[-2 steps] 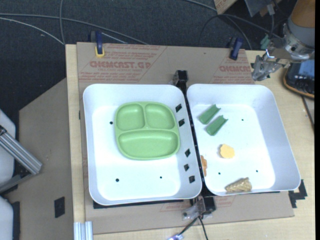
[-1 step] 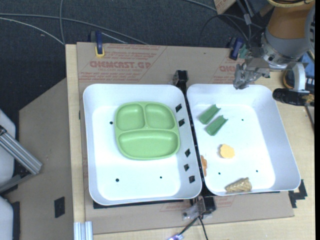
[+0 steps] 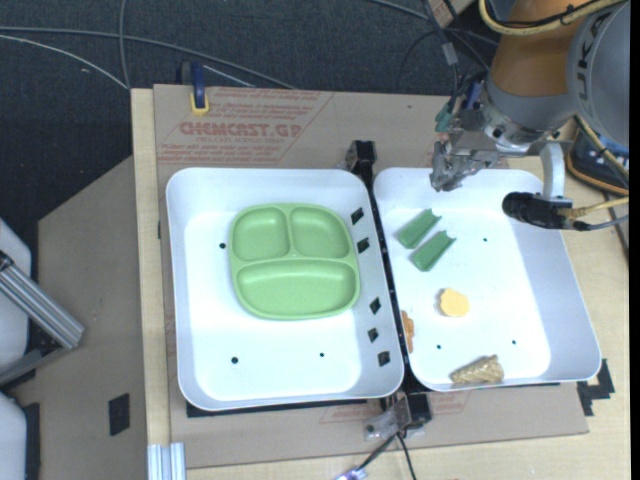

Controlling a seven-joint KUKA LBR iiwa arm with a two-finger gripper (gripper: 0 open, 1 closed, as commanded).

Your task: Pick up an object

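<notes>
— Grey jaws [image 3: 447, 176] hang over the right bin's [image 3: 560, 298] far edge; spread or pressed together, I cannot tell.
— Nothing visibly held, so it looks like the approach step. Two green strips [image 3: 425, 240] lie just below, a yellow disc [image 3: 454, 303] beyond.
— Next: drop straight onto one strip.

The arm [image 3: 560, 58] is grey with an orange band, loose cables, and a metallic gripper [image 3: 450, 173].

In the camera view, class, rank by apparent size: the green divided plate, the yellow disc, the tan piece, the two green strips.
1. Green divided plate
2. Two green strips, alike
3. Tan piece
4. Yellow disc, close to the tan piece
</notes>
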